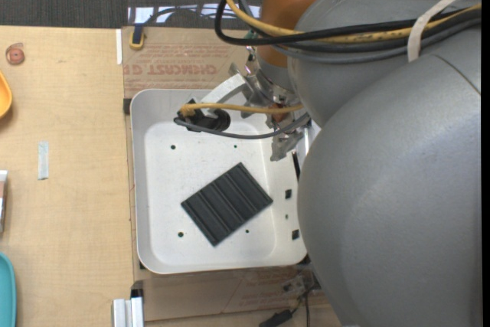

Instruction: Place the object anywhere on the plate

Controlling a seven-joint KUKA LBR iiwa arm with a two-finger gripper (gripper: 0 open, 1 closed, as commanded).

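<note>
Desk (61,165): we see bare pale wood on the left, with a small grey strip (43,161) lying on it well apart from the bin.
Desk's left edge: an orange thing (4,97) and a teal thing (6,291) peek in, both cut off, so we cannot tell what they are.
Cardboard (187,67): a brown sheet with printed lettering lies along the bin's far edge.
Bin (142,188): we see a shallow white bin with rounded corners, just beside the bare wood.
Object (227,203): a dark ribbed flat slab lies at a slant on the bin's floor, toward its near edge, touching nothing else.
Cables (203,119): a black loop and a yellow line hang over the bin's far edge.
Gripper (279,122): it hovers at the bin's far right corner, well apart from the slab.
Jaws: we cannot tell how they stand; the arm (390,165) covers much of them and the bin's right edge.
</note>
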